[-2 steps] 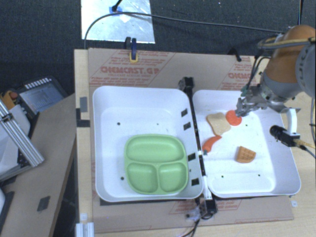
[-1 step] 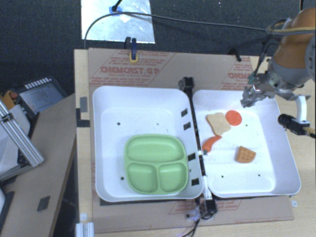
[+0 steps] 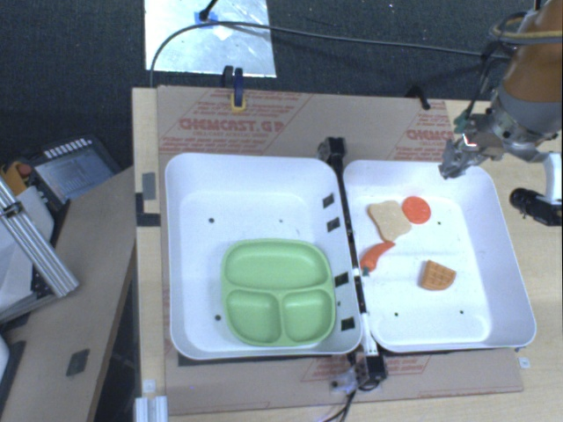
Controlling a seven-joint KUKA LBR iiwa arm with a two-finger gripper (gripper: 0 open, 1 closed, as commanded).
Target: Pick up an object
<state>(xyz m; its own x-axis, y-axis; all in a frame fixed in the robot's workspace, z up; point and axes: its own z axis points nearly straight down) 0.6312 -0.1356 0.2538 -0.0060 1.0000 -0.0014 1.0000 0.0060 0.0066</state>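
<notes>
While the arm [image 3: 528, 77] reaches in from the right, its gripper [image 3: 457, 158] hangs over the far right corner of the right bin [image 3: 506, 236], close to the rim. Nothing shows between its tips, and it touches none of the food pieces. How the jaws stand cannot be told — that end of the tool is small and blurred.

Four toy foods lie in the right bin, all nearer and to the left of the gripper. A red tomato slice [image 3: 416, 209] is the closest to it, still apart. Just left of the slice, touching or nearly so, lies a pale bread slice [image 3: 388, 220]. A red pepper piece [image 3: 376, 255] sits by the bin's left wall, and a brown waffle piece [image 3: 436, 275] lies nearer — well apart from the gripper.

In the left bin [image 3: 189, 236] rests a green divided plate [image 3: 278, 292], at its near side.
</notes>
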